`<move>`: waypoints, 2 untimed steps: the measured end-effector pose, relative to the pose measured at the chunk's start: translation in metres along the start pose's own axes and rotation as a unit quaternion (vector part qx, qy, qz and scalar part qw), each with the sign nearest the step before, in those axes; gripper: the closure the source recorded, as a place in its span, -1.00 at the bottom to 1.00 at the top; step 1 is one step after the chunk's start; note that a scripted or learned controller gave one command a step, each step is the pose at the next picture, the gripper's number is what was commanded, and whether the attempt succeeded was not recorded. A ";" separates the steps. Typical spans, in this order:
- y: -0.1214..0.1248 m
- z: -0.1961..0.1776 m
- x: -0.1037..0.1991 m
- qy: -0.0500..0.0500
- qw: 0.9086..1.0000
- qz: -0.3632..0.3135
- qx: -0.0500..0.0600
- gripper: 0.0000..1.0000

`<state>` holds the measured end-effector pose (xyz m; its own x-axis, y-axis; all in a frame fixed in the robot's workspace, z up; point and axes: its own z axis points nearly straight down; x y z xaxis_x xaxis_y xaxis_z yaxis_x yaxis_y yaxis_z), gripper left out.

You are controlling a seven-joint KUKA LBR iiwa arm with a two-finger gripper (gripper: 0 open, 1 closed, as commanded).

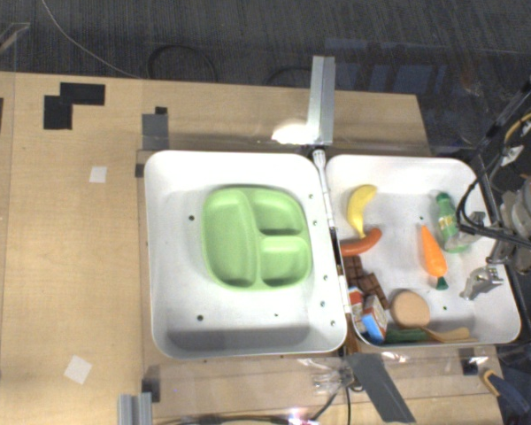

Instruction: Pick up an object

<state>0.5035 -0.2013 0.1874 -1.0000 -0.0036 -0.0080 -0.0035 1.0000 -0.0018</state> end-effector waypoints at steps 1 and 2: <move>-0.005 0.097 -0.029 -0.005 1.000 0.024 0.002 -1.00; 0.002 0.098 -0.037 -0.003 0.999 0.044 0.002 -1.00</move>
